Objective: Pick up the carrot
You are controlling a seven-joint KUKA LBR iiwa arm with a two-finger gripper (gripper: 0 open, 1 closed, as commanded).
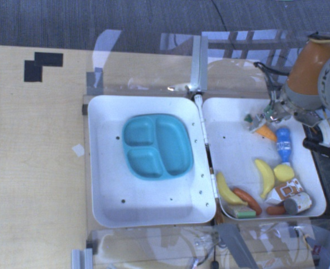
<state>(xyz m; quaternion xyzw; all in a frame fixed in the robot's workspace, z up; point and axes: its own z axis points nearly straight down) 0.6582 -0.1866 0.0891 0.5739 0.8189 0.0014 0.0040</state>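
Left shallow white bin (103, 167) holds a blue three-part plastic plate (156, 146). Right shallow white bin (232, 150) is crowded along its near edge: two yellow bananas (227, 189), a red sausage (247, 199), a green block (244, 212), a small carton (291, 190); a blue bottle (283, 144) lies near its right edge. The tool (268, 116) sits at the far right corner, right over the small orange carrot (265, 131), wedge-like, just beside the bottle; grip state, can't tell.
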